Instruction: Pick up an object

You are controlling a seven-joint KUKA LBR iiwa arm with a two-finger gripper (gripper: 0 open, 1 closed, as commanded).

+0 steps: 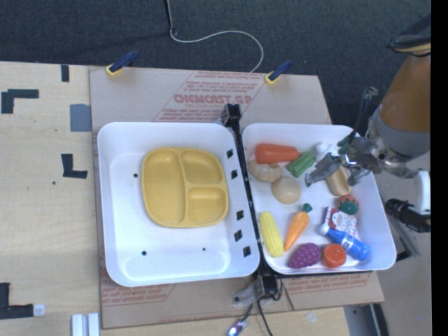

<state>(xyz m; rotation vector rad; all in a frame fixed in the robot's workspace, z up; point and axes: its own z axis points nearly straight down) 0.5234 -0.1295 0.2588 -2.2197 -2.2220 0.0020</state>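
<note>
In the right bin [364, 135], we see the gripper [334, 170] low over the toy food, its fingers spread apart and grasping nothing. A tan bread roll [339, 183] lies just beside one fingertip, with a green pepper [302, 163] and a red sausage [276, 152] to its left. A yellow divided plate [185, 187] sits in the left bin [115, 208].

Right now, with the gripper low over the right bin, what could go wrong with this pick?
The gripper hangs among crowded toys: a green piece, a tan piece and a potato. It may nudge neighbours or pinch two together. It is also near the right bin's far rim, so a bumped toy might slide out.
</note>
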